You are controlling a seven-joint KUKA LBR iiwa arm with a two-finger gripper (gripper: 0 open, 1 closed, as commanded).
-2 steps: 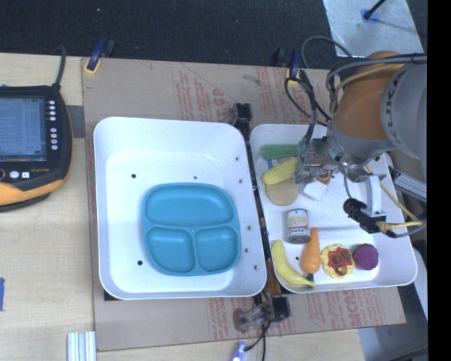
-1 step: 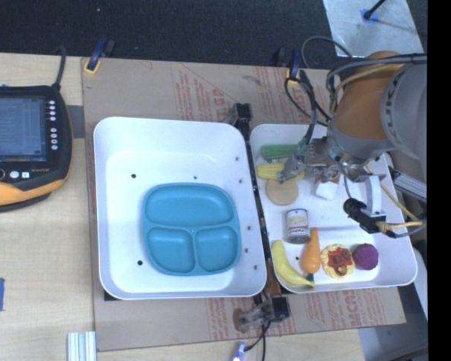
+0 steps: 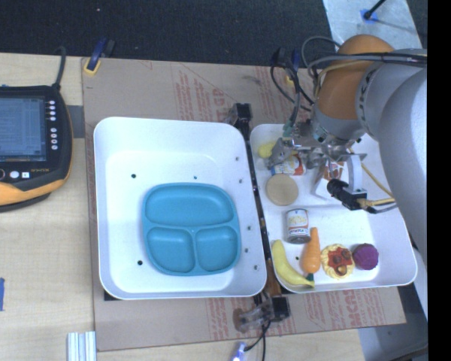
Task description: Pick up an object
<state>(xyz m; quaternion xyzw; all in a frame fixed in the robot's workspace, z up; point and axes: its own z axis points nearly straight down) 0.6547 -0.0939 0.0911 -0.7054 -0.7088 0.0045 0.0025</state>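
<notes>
Gripper [image 3: 310, 156], grasp state impossible to tell, lowered at 12 o'clock of right bin [image 3: 395, 273] to reach toys: round tan disc [image 3: 282, 189] just beneath, can [image 3: 296, 225], banana [image 3: 287, 265], carrot [image 3: 311, 253] toward 6 o'clock.

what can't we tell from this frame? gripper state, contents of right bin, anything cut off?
- Tool, camera view: low over the right bin's far end; wrist and cables hide whether it is open, shut or holding anything.
- Yellow item beside the tool: mostly hidden by it, cannot identify.
- Small can: label too small to read.
- Arm: cut off by the right edge.
</notes>
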